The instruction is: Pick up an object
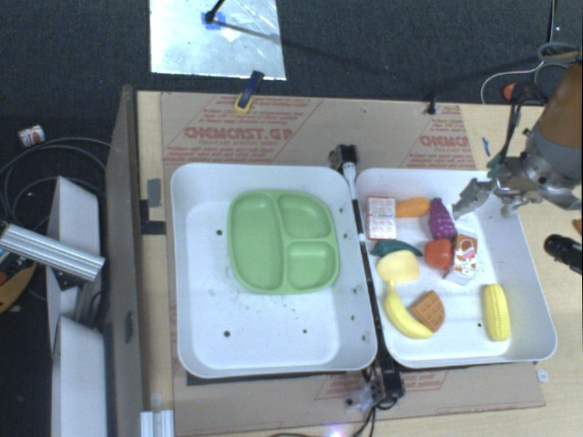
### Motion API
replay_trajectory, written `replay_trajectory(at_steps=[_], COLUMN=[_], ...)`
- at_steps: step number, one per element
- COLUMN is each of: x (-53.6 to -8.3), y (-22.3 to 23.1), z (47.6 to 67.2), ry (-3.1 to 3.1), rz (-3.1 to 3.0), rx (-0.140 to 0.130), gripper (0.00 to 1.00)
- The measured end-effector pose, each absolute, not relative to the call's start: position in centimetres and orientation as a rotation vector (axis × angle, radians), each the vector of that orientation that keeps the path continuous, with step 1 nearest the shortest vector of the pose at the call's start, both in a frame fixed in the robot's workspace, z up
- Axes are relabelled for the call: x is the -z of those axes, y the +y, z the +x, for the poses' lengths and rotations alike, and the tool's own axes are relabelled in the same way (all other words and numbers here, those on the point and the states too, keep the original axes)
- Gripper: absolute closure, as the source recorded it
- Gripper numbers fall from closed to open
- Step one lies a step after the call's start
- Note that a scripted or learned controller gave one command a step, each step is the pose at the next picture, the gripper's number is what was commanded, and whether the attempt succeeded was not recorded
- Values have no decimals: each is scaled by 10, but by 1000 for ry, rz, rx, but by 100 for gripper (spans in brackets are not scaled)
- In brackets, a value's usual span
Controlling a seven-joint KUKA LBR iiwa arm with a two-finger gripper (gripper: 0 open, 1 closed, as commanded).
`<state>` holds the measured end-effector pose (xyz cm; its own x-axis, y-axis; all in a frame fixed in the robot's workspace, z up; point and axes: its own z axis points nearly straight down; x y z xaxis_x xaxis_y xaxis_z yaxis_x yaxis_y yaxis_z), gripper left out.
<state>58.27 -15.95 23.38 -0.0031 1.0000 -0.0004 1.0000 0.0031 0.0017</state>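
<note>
Toys sit untouched in the right bin point(528, 271), so nothing is picked up yet. The gripper point(474, 196) hovers over that bin's upper right part, just right of the purple grape bunch point(442, 218); whether it is wide or narrow I cannot tell, and nothing shows inside it. Grasping and lifting are all left to do.

Plenty to choose from: an orange carrot point(413, 208) beside a small white-and-red box point(381, 217), a red tomato point(438, 253) touching a little carton point(465, 258), a banana point(403, 315) with a brown wedge point(428, 310) against it, and a corn cob point(496, 312) lying alone near the right wall. My guess: the crowded middle cluster is awkward, the corn the cleanest pick.

Over in the left bin point(196, 244), a green divided plate point(282, 242) lies flat, well clear of the action.
</note>
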Motion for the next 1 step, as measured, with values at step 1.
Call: replay_trajectory(at_steps=[1], x=[-160], y=[-141], z=[615], ry=[2229], rz=[2214], rx=[-1], gripper=[0])
